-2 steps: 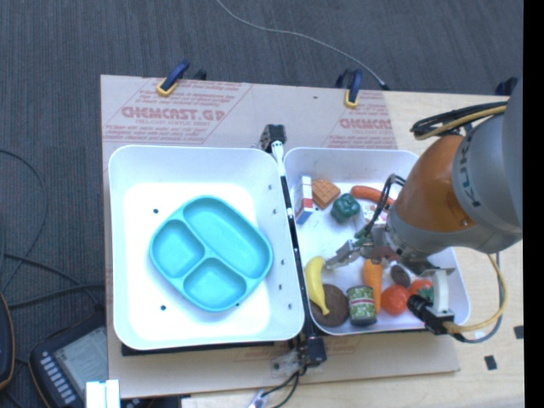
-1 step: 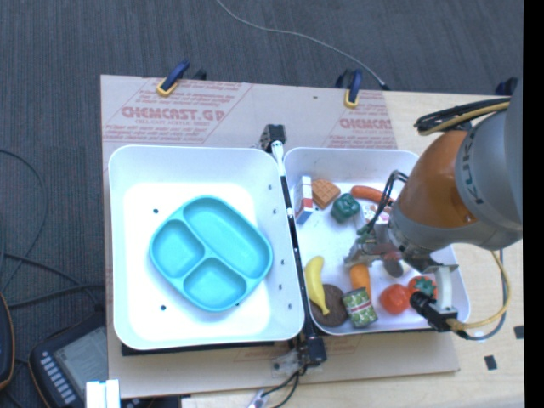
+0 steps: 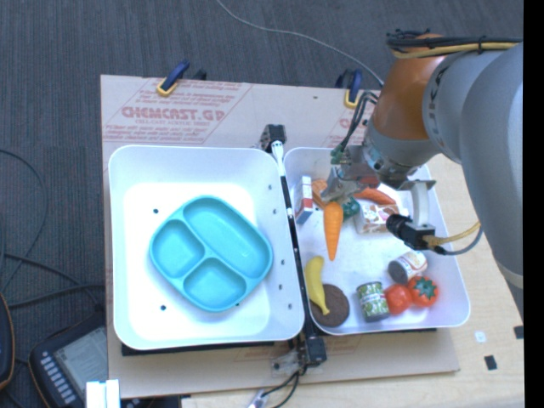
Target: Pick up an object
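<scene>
Red lettering reading "CHEMCAST GP" runs across the pale brown protective sheet [image 3: 170, 113] that covers the bench board at the upper left of the frame, with smaller red print beside it too fine to read. On this board sit two shallow white plastic bins with rounded corners. The left bin [image 3: 136, 172] holds a glossy light blue plastic plate [image 3: 211, 252] divided into three compartments, lying flat at the bin's centre. The right bin [image 3: 450, 300] holds a scatter of toy foods: a smooth orange plastic carrot [image 3: 332, 228] pointing its tip toward the lower frame, a yellow banana [image 3: 316, 286] below it, a dark brown round cookie [image 3: 333, 305] touching the banana's lower end, a small green-labelled can [image 3: 371, 300] whose print cannot be read, a red tomato [image 3: 410, 293] just right of the can, and a grey and red can [image 3: 408, 268] lying on its side above the tomato. The grey arm with its orange band reaches in from the upper right, and its gripper [image 3: 342, 187] sits right at the carrot's broad top end, near the upper middle of the right bin; whether the tool is spread or pressed together, and whether it pinches the carrot, I cannot tell. Blue and yellow clamps [image 3: 174, 76] grip the board's far edge.
</scene>
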Motion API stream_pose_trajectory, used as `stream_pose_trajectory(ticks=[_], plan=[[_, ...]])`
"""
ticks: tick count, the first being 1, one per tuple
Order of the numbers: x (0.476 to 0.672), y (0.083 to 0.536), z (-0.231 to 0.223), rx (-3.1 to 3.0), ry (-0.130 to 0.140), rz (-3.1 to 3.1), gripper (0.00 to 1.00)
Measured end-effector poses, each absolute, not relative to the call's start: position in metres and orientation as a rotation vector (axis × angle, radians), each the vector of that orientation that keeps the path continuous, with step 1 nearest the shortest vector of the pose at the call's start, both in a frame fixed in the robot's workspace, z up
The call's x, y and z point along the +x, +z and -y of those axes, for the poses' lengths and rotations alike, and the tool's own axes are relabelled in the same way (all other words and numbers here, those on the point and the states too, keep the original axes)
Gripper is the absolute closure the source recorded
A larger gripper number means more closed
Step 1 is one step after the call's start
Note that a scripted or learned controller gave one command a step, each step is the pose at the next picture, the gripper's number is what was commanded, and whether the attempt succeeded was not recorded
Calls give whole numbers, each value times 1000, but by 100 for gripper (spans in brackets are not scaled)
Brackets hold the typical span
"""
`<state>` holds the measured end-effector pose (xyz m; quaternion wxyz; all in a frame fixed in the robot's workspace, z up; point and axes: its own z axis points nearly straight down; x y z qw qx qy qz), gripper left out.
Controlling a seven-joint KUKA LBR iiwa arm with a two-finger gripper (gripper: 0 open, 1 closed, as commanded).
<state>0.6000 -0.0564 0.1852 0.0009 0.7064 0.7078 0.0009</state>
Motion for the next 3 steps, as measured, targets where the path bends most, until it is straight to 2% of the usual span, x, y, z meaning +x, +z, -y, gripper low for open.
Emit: stream_pose_trajectory(ticks=[1,2,3], plan=[[579,216,-7,2220,-2,-2223,100],[579,225,-7,2219,-5,-2223,100],[637,267,24,2220,-1,-2219,100]])
